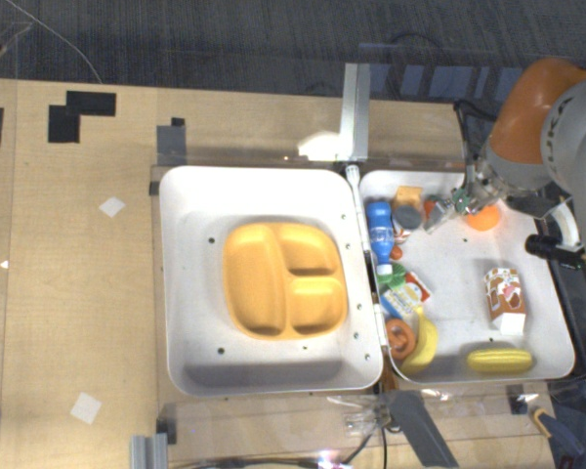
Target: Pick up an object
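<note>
The right bin holds several small objects. A blue bottle lies along its left wall, with a tan block beside it at the back. An orange ball rests at the back, just right of my gripper. The gripper hangs low over the bin's back part, between the tan block and the ball. A brown-and-white carton stands at the right. A long yellow piece lies at the front and a banana at the front left. Nothing shows in the gripper's hold.
The left bin carries a yellow divided tray. A colourful packet and a brown ring crowd the right bin's left side. Bare floor lies in that bin's middle. A metal post stands behind the bins.
</note>
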Robot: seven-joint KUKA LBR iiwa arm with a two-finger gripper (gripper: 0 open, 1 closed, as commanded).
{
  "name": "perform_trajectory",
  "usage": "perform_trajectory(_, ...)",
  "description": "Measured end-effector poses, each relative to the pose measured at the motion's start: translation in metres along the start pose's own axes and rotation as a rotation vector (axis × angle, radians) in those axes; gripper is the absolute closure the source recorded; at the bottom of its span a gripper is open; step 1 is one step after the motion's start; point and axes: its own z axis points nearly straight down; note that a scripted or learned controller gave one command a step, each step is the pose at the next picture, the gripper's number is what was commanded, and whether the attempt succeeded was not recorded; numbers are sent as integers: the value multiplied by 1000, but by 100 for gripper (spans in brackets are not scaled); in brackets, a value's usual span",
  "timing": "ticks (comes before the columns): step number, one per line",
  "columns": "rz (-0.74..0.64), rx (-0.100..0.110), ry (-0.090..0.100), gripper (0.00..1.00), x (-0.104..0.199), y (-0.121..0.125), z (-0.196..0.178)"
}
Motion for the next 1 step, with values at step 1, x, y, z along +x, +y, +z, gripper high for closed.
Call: perform_trajectory(1,113,3,3,100,21,-52,-90)
